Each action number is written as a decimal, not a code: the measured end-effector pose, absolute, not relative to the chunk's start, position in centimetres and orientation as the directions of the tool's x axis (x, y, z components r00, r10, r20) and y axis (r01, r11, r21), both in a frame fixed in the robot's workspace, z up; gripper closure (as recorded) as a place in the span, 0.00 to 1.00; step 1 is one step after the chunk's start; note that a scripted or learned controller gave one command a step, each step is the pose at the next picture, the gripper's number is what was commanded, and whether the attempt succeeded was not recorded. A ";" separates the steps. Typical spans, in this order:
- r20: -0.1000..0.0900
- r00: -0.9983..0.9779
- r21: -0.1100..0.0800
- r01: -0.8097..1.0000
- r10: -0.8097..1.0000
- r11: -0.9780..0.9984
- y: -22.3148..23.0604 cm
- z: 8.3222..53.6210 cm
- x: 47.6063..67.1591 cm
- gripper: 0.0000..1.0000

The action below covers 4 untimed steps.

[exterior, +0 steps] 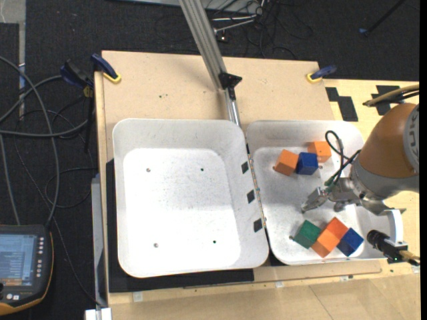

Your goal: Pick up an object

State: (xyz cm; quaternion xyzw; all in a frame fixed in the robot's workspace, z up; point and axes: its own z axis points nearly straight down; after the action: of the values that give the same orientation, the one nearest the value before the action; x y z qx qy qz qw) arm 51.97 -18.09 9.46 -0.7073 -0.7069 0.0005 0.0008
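Observation:
The right bin [267,199] holds two clusters of blocks. At its back lie an orange block [287,161], a blue block [307,163] touching it, and a smaller orange block [321,151] behind them. Near the front wall a green block [307,234], an orange block [331,236] and a blue block [350,241] sit pressed together in a row. My gripper [325,203] hangs between the two clusters, just above the front row. Its fingers are spread open and nothing is between them.
The left bin [127,179] stands beside the right one, their rims meeting in the middle. A metal pole [203,32] slants down to the bins' back edge. Cables [337,155] trail from the wrist over the right bin. A pendant [20,262] lies at the far left.

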 end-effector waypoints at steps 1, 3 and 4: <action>0.000 0.001 0.002 1.000 1.000 -0.001 -18.1 10.6 52.1 1.00; -0.003 -0.003 0.007 1.000 1.000 0.003 -18.7 20.9 51.8 1.00; -0.003 -0.003 0.007 1.000 1.000 0.003 -18.7 25.5 52.0 1.00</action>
State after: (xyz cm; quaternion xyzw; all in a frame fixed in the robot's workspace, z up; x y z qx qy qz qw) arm 52.04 -18.71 25.47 -0.7059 -0.7083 -0.0014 -0.0036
